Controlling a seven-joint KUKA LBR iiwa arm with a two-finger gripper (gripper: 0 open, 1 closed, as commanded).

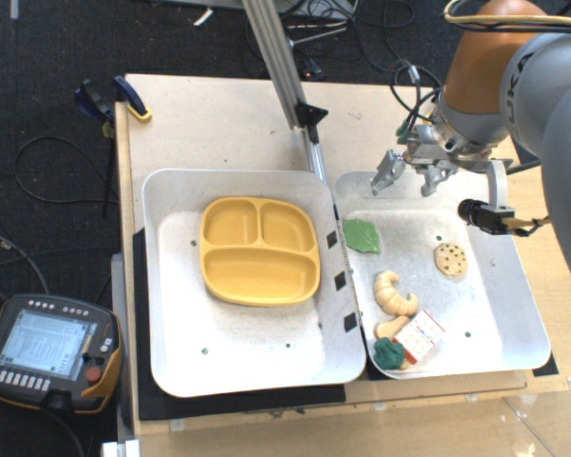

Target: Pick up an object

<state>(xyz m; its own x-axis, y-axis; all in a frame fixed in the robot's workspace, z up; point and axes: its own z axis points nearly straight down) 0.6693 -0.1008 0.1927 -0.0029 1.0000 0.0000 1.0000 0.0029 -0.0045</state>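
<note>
Robotics lab, not a home or shop. Evidence: grey industrial arm with orange band reaching over a plywood bench; handheld control pendant with screen lying on dark carpet; loose black cables trailing behind the bench; slanted metal pole rising from the bench; two white bins holding toy food and a yellow divided plate

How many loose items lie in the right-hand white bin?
5. A flat green leaf-shaped piece at the upper left, a round speckled cookie to the right, a tan croissant mid-bin, and a red-and-white carton beside a dark green lump near the front edge.
</note>
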